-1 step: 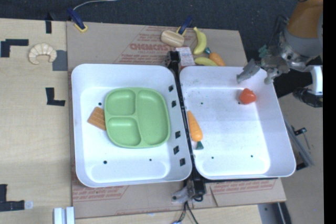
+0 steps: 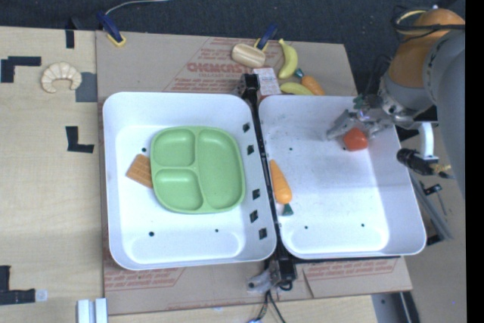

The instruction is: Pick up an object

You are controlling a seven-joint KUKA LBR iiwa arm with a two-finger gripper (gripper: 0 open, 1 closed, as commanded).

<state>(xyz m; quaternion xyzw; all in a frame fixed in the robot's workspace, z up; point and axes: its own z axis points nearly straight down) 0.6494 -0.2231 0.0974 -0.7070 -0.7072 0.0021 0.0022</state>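
Note:
A small red-orange round object (image 2: 355,139), like a tomato, lies in the upper right part of the right bin (image 2: 333,231). My gripper (image 2: 358,123) hangs directly over it, touching or nearly touching its top. An orange carrot (image 2: 280,183) lies along the right bin's left wall. In the left bin (image 2: 121,238) a green divided plate (image 2: 198,169) rests, with a flat orange-brown piece (image 2: 140,171) tucked at its left edge.
Behind the bins on the cardboard sit yellow bananas (image 2: 288,63), a tan bread roll (image 2: 248,54), a small printed box (image 2: 265,81) and an orange item (image 2: 311,85). A croissant (image 2: 62,77) lies on the bench at far left. The arm (image 2: 423,64) occupies the right side.

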